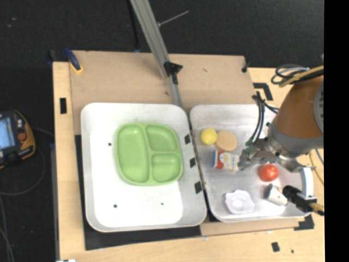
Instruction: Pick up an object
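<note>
Likeliest target: the small red-and-white packet, lying near the middle of the right bin, just below a tan round piece and a yellow ball (those two side by side, touching or nearly so). Just to the packet's right, the pincer, low over the bin floor and close by the packet's edge. Cannot tell from this slant whether spread or pressed together; nothing seen held in it.

Judged as the approach, not yet a grasp. To do it well:

- Shift left to centre over the packet rather than its right edge.
- Come down straight, and close across the narrower side.
- Keep clear of the tan piece above, close enough to get nudged or pinched along.
- Mind the red ball just right of the pincer, liable to roll if brushed.
- Lift straight up, slowly at first (a light packet may slip).

Further out, a white crumpled cup by the front wall. In the left bin, well apart, a green divided plate. Under both, the bench.
</note>
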### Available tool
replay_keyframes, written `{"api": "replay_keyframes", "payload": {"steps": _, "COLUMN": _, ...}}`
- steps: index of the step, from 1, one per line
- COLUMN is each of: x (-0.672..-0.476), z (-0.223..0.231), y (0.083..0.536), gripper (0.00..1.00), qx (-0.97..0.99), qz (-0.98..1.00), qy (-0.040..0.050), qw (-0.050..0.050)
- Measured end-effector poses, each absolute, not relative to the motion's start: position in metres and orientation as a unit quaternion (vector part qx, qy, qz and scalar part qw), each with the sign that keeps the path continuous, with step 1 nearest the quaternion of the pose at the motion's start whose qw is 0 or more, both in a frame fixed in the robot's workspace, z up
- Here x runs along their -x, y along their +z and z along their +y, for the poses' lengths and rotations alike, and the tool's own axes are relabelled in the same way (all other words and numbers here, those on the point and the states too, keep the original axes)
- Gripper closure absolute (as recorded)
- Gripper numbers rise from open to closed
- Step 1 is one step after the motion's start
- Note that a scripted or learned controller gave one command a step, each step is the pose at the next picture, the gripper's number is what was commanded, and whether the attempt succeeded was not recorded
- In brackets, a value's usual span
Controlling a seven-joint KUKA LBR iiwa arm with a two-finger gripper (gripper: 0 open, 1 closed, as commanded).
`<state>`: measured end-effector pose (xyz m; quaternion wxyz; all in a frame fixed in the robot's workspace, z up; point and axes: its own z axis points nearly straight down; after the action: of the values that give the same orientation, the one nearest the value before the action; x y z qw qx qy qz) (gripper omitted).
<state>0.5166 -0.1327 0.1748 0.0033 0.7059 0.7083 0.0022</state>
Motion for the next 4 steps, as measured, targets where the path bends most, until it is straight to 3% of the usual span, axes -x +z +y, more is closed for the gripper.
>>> {"api": "replay_keyframes", "payload": {"steps": 2, "x": -0.516, "z": -0.134, "y": 0.273, "gripper": 1.00, "qx": -0.706, "qz": 0.709, "qy": 0.0022, "qw": 0.004}}
{"api": "replay_keyframes", "payload": {"steps": 4, "x": -0.526, "z": -0.022, "y": 0.256, "gripper": 1.00, "qx": -0.705, "qz": 0.710, "qy": 0.0007, "qw": 0.000}}
